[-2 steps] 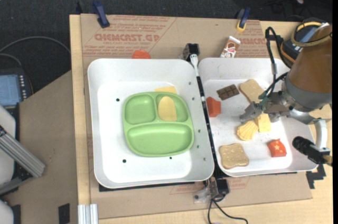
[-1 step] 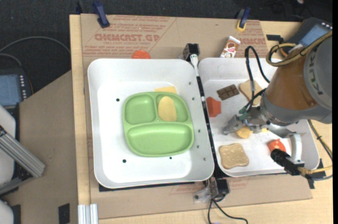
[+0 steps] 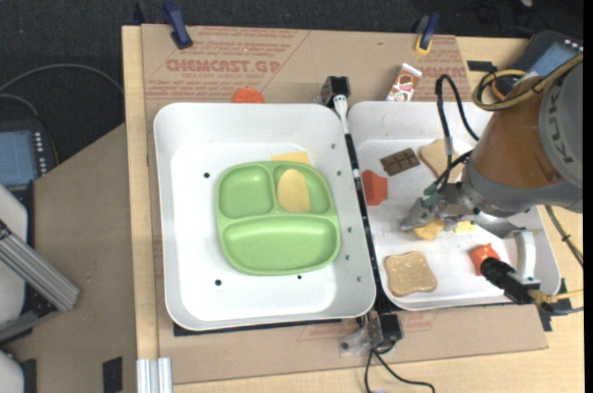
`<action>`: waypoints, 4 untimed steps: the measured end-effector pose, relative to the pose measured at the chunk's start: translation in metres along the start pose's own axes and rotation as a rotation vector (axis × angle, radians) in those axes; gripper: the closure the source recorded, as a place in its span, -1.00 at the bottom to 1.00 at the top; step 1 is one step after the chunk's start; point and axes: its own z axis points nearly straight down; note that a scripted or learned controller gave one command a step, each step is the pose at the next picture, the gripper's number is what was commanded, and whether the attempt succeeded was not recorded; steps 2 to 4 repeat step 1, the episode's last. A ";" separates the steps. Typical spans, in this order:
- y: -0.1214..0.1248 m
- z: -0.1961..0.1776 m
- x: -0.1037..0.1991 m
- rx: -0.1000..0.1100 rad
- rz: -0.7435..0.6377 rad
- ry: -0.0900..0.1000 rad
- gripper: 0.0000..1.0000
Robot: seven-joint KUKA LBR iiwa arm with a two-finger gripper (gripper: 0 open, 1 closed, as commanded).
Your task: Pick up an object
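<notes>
Where the grey arm bends down into the right bin (image 3: 547, 266), its jaws hang low over a small yellow wedge (image 3: 427, 232) (whether they are spread or pinching I cannot tell). Just left of the jaws lies one orange-red block (image 3: 374, 187); beyond them, one flat brown chocolate-like slab (image 3: 400, 161) and one tan cracker (image 3: 434, 156). Nearer the camera rests one rounded slice of toast (image 3: 410, 272), with an orange-and-black piece (image 3: 491, 266) off to the right. Far left, the left bin (image 3: 185, 196) holds one glossy green three-section plate (image 3: 276, 220) carrying a pale yellow oval (image 3: 293, 190)
</notes>
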 end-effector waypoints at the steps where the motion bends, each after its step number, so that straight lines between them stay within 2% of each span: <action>1: 0.062 -0.096 0.096 -0.013 -0.013 0.002 1.00; 4: 0.062 -0.096 0.096 -0.013 -0.013 0.002 1.00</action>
